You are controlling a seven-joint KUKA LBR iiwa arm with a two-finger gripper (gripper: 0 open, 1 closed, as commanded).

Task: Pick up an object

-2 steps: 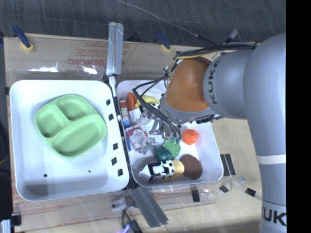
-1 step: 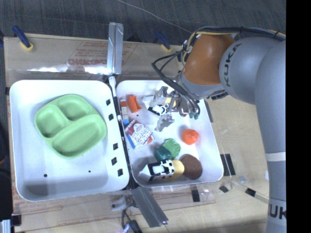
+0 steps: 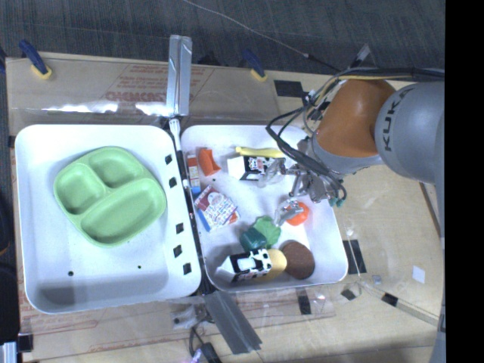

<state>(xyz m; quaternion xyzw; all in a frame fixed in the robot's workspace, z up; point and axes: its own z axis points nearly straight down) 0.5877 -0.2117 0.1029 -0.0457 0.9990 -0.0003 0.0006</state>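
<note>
The gripper point(image 3: 291, 209) hung low in the right bin point(image 3: 327, 240), fingers slightly parted directly over an orange object point(image 3: 299, 216); whether they held it could not be told. Just left of that orange object lay a green block point(image 3: 261, 231).

A single fixed camera looks down at a slant from above the bench point(image 3: 378, 203), far enough off to take in both white bins whole. The arm point(image 3: 393, 134) enters from the frame's right.
</note>
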